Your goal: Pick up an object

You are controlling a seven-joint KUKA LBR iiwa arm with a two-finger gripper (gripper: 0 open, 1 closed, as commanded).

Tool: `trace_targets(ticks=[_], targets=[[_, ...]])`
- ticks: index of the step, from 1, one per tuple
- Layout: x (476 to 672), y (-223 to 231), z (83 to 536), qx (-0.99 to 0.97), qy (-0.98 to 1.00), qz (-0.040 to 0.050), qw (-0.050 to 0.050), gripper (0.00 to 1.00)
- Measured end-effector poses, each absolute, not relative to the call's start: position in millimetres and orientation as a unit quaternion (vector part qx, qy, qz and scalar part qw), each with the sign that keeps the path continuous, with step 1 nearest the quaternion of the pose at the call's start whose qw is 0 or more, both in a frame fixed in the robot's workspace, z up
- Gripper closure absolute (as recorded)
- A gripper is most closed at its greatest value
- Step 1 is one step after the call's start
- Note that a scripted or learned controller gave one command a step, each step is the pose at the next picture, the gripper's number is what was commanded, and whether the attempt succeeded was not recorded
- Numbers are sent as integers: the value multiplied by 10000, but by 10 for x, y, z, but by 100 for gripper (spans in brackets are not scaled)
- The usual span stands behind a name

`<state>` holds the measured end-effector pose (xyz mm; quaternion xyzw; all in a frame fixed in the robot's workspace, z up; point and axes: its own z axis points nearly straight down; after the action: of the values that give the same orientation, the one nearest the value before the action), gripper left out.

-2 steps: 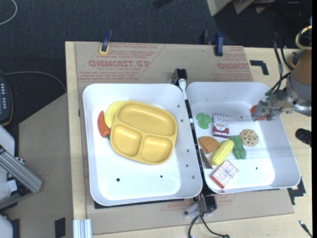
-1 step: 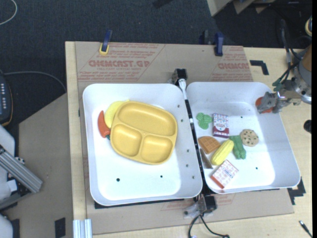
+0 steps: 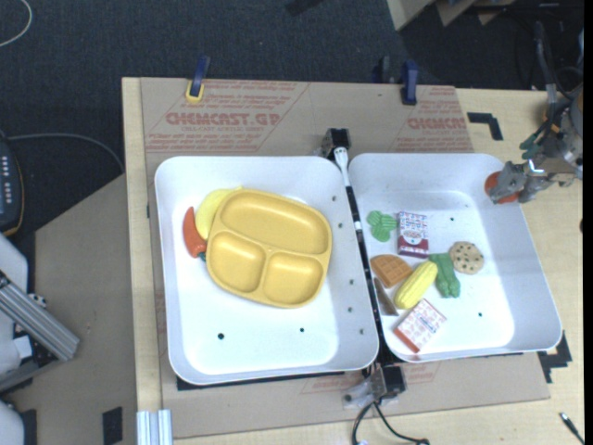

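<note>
- A cardboard-covered bench (image 3: 278, 109) is seen from above against dark carpet, with two shallow white bins set side by side on it — the left bin (image 3: 185, 323) and the right bin (image 3: 519, 276).
- The left bin is occupied by a yellow divided tray (image 3: 269, 247), lying at a slant; a yellow piece (image 3: 211, 204) and a red-orange piece (image 3: 193, 233) are partly tucked under its left edge.
- In the right bin a cluster of small play-food items is gathered toward the left and centre: a green leafy piece (image 3: 381, 223), a red-and-white packet (image 3: 412, 233), a chocolate-chip cookie (image 3: 466, 257), a brown waffle-like piece (image 3: 391, 269), a yellow corn cob (image 3: 415, 285) and a green pickle-like piece (image 3: 446, 275) just beside it, and a second white packet (image 3: 421, 324) nearer the front wall.
- The gripper (image 3: 510, 184) is seen at the right bin's upper right corner, over its rim and well apart from the cluster; whether it is spread or closed cannot be told at this angle.
- An orange-red shape is visible at the gripper's tip, but what it is cannot be made out.
</note>
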<state>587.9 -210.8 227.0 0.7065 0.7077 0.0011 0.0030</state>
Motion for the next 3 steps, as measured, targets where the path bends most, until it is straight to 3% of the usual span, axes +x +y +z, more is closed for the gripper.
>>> trace_targets(ticks=[1,3], targets=[[5942,-1531,2325,7047,7095,12,-7,100],[6328,-511,2253,7049,7093,18,8,100]])
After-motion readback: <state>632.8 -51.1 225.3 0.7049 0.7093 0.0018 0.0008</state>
